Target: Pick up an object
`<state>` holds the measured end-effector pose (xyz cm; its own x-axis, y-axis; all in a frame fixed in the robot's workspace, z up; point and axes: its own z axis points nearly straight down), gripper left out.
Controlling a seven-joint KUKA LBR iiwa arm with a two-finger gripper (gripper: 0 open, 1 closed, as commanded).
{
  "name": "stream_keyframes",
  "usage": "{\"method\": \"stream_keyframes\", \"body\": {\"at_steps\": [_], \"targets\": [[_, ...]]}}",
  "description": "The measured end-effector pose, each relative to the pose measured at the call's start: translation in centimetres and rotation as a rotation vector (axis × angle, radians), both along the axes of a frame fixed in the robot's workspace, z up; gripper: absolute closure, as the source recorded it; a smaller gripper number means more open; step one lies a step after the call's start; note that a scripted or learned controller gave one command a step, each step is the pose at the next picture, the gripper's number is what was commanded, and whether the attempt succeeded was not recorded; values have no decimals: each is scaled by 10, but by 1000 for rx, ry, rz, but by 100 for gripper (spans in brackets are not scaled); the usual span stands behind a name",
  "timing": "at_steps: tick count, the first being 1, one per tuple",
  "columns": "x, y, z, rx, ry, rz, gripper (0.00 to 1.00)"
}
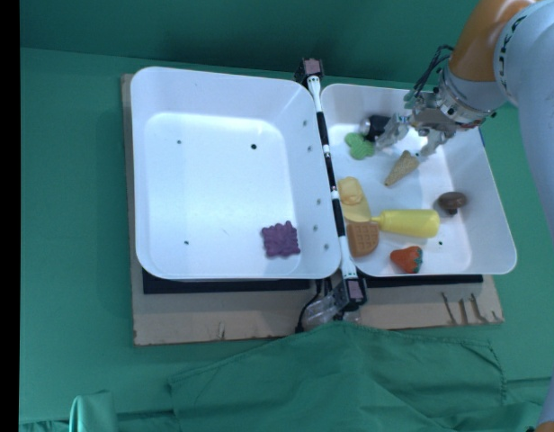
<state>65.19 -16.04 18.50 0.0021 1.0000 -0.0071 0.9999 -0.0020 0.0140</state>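
My gripper (415,142) hangs over the back of the right bin (493,241), open, with nothing between its fingers. A tan ice-cream cone (401,168) lies just in front of the fingertips, its wide end nearest them. A green leafy piece (358,144) lies to the gripper's left. Further forward in the same bin are a brown mushroom (452,202), a yellow bottle (408,222), a waffle piece (361,238), a pale yellow piece (352,195) and a red strawberry (406,258).
The left bin (169,97) holds a purple bunch of grapes (281,239) near its front right corner. A black-and-white divider rail (326,151) runs between the bins. Green cloth (349,376) lies bunched at the bench's front edge.
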Motion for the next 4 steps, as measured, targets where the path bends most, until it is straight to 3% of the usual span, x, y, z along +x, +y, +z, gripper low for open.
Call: {"method": "stream_keyframes", "body": {"at_steps": [1, 2, 3, 4], "targets": [[2, -2, 15, -3, -10, -3, 100], [2, -2, 14, -3, -8, -3, 0], [-55, 22, 1, -1, -6, -2, 0], [-54, 21, 1, 0, -4, -2, 0]]}}
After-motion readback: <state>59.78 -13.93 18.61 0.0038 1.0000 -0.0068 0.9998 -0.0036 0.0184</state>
